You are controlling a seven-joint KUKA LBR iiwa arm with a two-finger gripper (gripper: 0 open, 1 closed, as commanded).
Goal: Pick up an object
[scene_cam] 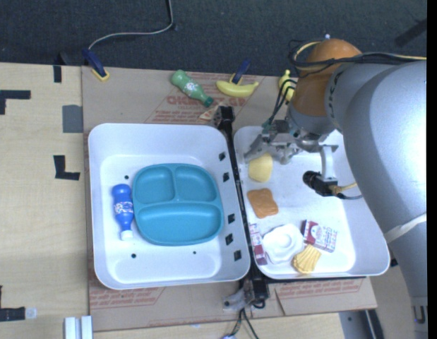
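Table (34, 189) carries two white bins: left bin (105, 260) holds a blue plate (178, 203) and blue bottle (122, 210). Right bin (359, 246) holds toast (262, 203), a carton (320, 235) and a yellow lump (260, 169). Gripper (271, 147) sits just above the lump, touching it; finger spacing cannot be told.

Looks like a robotics lab to me: a big grey arm (387, 140) coming in from 3 o'clock over two white bins (105, 154) clipped onto cardboard sheets (133, 101), toy food like a plastic banana (237, 87) at 12, loose cable (158, 20) on dark carpet (77, 13) up top
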